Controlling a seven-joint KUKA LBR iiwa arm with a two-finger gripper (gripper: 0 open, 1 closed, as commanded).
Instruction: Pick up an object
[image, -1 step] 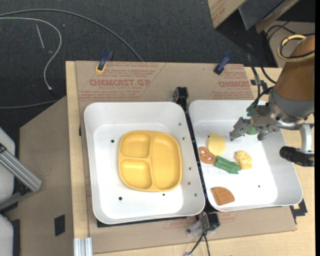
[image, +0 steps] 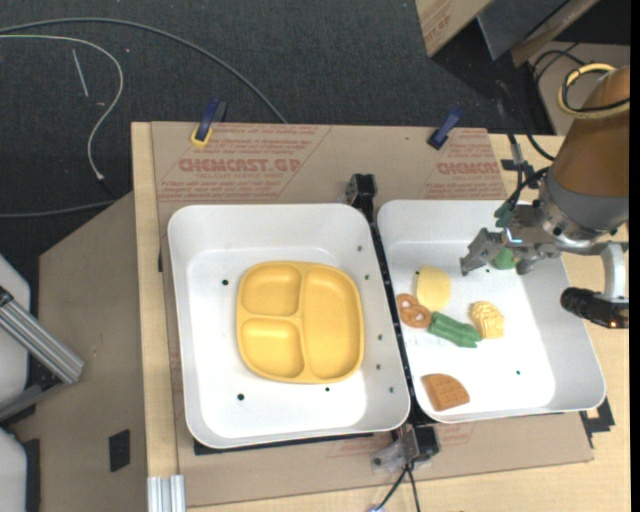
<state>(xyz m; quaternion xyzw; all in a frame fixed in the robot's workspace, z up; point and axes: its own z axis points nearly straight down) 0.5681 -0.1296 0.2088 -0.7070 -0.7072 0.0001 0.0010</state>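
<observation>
My gripper (image: 500, 258) hangs over the back of the right bin (image: 560, 375), its two dark fingers (image: 474, 260) spread apart. A small green bit (image: 503, 259) shows between them; I cannot tell whether it is an object or part of the hand. In front and to the left of the gripper lie a pale yellow wedge (image: 433, 287), a brown pretzel (image: 411, 310), a green pod (image: 455, 330) and a ridged yellow piece (image: 487, 319). A brown toast-like slice (image: 444, 390) lies near the bin's front edge.
The left bin (image: 200, 300) holds a yellow divided plate (image: 300, 322). A black clamp (image: 360, 188) sits at the back between the bins. The grey and orange arm (image: 590, 150) comes in from the right. Blue clips (image: 208, 122) pin the cardboard base.
</observation>
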